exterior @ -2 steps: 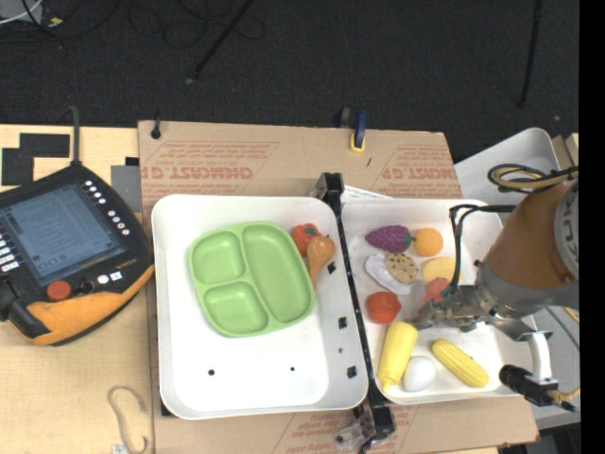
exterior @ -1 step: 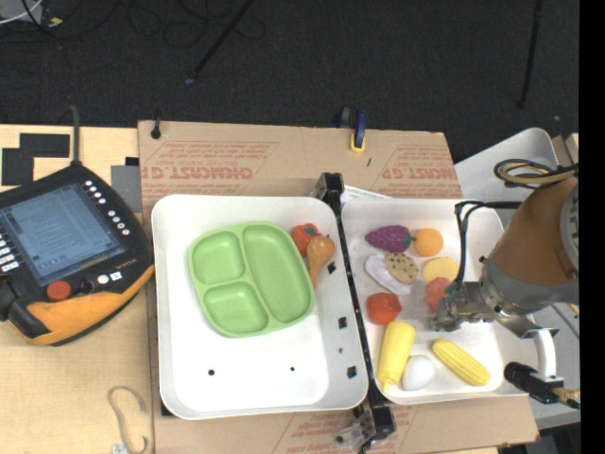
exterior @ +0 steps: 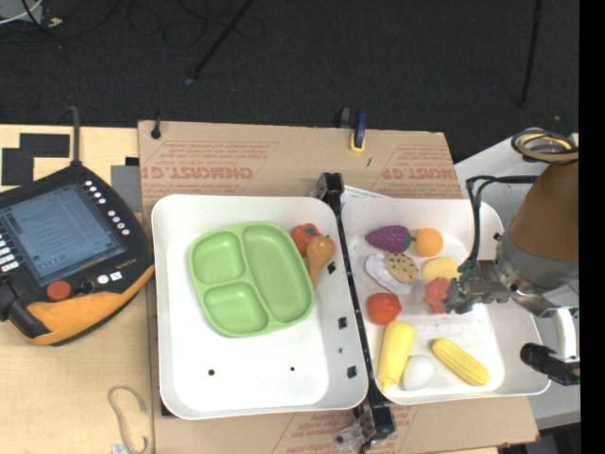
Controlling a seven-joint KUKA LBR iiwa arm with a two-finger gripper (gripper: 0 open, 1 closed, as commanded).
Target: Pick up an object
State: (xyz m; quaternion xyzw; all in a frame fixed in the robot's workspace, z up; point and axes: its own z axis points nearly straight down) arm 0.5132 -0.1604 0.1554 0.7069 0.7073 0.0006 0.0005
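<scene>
Corn cob [exterior: 460, 361], white egg [exterior: 417, 374], yellow cylinder [exterior: 395, 350] at right bin [exterior: 515, 383] front edge; gripper [exterior: 454, 294] low beside red piece [exterior: 436, 294], grip state unreadable; green divided plate [exterior: 251, 278] in left bin [exterior: 180, 367]

My arm [exterior: 551, 218] shows a rounded orange-brown band over a grey wrist; a black cable [exterior: 475, 206] loops beside it, and the hand [exterior: 460, 294] is dark metal.

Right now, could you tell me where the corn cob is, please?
The corn cob lies in the right bin, near its front right corner, just right of the white egg and yellow cylinder.
</scene>
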